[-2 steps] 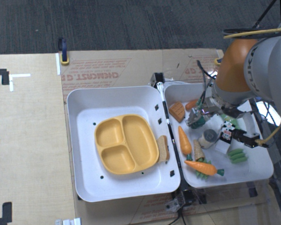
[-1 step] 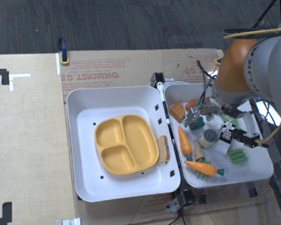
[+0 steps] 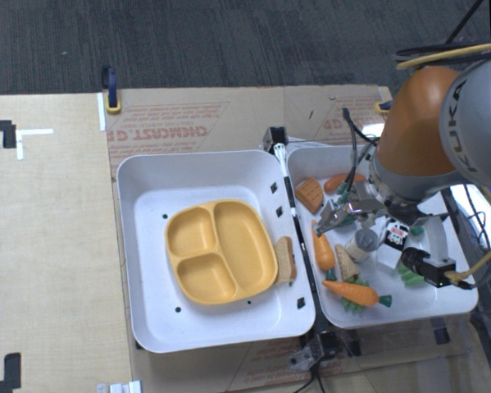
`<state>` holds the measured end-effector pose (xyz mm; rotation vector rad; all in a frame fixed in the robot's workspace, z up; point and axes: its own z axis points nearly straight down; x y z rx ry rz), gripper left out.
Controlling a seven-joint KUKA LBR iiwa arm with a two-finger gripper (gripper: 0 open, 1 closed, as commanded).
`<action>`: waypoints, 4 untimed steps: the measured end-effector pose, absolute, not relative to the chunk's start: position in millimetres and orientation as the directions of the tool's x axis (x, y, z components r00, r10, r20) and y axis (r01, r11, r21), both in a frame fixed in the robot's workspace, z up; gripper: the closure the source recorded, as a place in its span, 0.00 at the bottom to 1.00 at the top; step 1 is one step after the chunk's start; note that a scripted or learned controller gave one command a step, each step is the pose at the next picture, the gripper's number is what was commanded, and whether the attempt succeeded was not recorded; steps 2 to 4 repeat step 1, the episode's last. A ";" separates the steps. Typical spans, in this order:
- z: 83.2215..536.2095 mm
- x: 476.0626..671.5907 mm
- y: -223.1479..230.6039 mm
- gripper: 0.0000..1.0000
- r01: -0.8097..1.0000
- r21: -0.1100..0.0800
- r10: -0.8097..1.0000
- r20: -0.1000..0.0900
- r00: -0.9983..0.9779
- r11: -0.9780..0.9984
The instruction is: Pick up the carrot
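Observation:
The carrot (image 3: 351, 292), orange with a green leafy end, lies flat near the front wall of the right bin (image 3: 415, 306). My gripper (image 3: 335, 218) hangs over the left-middle of that bin, roughly a hand's width behind the carrot and apart from it. A smaller orange piece (image 3: 323, 251) lies just below the gripper, beside the bin's left wall. The arm's grey body and orange band (image 3: 418, 121) cover much of the bin's back right.
Around the gripper in the right bin lie a tan waffle-like piece (image 3: 309, 194), another orange item (image 3: 340, 181), a pale wedge (image 3: 345, 263) and green bits (image 3: 412, 277). In the left bin (image 3: 141, 238) sit a yellow divided plate (image 3: 220, 252) and a bread slice (image 3: 285, 259).

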<state>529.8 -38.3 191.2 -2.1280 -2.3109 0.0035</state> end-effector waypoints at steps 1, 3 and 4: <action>190.7 478.0 -39.7 0.00 1.000 -0.003 1.000 0.000 0.022 -0.022; 190.7 478.0 -39.7 0.00 1.000 -0.003 1.000 0.000 0.022 -0.022; 190.7 478.0 -39.7 0.00 1.000 -0.003 1.000 0.000 0.022 -0.022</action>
